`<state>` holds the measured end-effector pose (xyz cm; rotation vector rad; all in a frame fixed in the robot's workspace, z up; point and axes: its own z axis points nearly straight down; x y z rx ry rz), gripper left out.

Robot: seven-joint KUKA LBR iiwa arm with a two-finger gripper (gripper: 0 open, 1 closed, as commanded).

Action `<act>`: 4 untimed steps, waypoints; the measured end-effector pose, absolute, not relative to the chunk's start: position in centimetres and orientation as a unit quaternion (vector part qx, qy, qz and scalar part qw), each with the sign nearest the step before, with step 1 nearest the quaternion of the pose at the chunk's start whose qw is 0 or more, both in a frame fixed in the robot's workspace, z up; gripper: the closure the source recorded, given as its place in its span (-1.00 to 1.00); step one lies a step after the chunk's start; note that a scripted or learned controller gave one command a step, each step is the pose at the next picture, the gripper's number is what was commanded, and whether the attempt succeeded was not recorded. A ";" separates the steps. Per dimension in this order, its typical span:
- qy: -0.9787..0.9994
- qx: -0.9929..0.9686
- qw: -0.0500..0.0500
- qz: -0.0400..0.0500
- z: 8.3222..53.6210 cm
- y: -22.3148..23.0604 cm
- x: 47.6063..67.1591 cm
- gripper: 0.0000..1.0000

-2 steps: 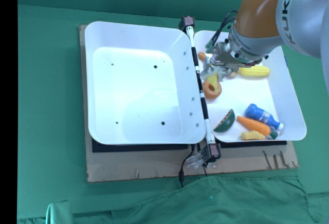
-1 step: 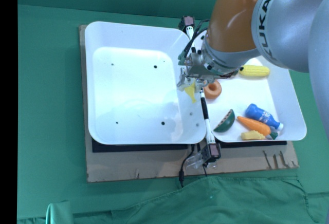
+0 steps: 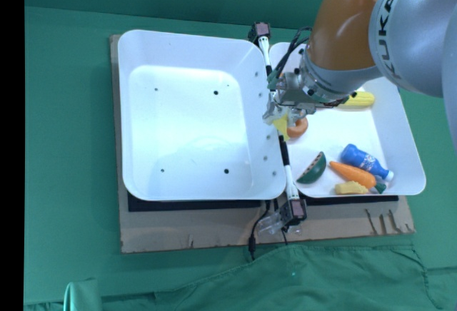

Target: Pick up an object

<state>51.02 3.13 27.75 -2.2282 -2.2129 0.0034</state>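
A green cloth covers the worktop (image 3: 71, 124). On it lies a brown cardboard sheet (image 3: 193, 235), with a dark mat (image 3: 200, 204) on top. Two white bins sit side by side on the mat: the left bin (image 3: 143, 53) and the right bin (image 3: 407, 160), touching along their inner rims.

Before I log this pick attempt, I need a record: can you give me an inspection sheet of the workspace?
Surface: green cloth under a cardboard sheet bearing two white bins.
Job's things: right bin holds blue bottle, carrot, watermelon slice, corn, orange piece, yellow piece.
Clutter: nothing seen.
Grippers: gripper low over the bins' divide, beside the orange piece; grasp unclear.
Cables: black wires at the wrist.
Surroundings: left bin.
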 end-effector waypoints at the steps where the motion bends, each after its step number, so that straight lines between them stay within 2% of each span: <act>1: -0.706 -0.708 -0.005 -0.005 38.3 3.4 52.7 1.00; 2: -0.702 -0.712 0.001 0.003 32.5 -3.7 51.0 1.00; 3: -0.702 -0.712 0.001 0.003 28.3 -10.8 50.8 1.00; 4: -0.708 -0.706 -0.004 -0.003 31.5 -4.7 61.2 1.00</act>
